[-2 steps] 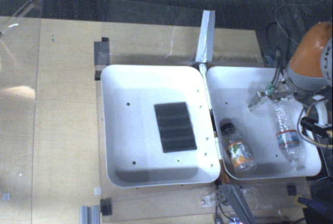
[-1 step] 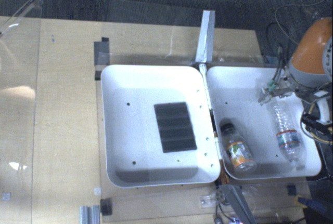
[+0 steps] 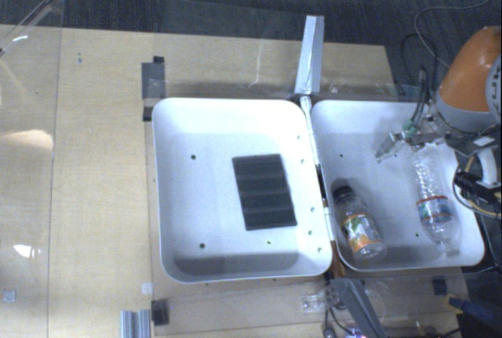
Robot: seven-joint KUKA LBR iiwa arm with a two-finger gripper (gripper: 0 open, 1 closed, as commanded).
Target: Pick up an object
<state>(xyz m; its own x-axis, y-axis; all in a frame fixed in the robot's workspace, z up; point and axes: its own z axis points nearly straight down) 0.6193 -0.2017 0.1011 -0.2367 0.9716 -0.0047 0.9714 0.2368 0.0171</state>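
Nearest the lens ran the front edge of the pale wooden bench (image 3: 86,195), the largest thing in the camera view. It spread from the left border under both bins, with small black brackets and cabling along its near side.

Next in size, the left bin (image 3: 176,172) sat at the middle of the bench. It was white and shallow with rounded corners, and its right rim lay hard against the right bin (image 3: 353,132), which was of the same make. A grey metal strip stood up behind the seam where the two met.

The arm (image 3: 471,81) came in from the right above the far right corner of the right bin, its orange band large and blurred at the frame's edge.

A black ribbed slab (image 3: 263,191) lay flat near the centre of the left bin, slightly skewed and clear of every wall.

In the right bin a clear bottle (image 3: 431,199) with a red and blue label lay lengthwise along the right side. A shorter bottle with a black cap (image 3: 358,225) and an orange and green label lay near the front left corner, well apart from the first.

Smallest, the gripper (image 3: 396,142) hung over the far half of the right bin, just beyond the clear bottle's upper end. Nothing could be seen held in it, and I could not tell whether it was released or clenched.
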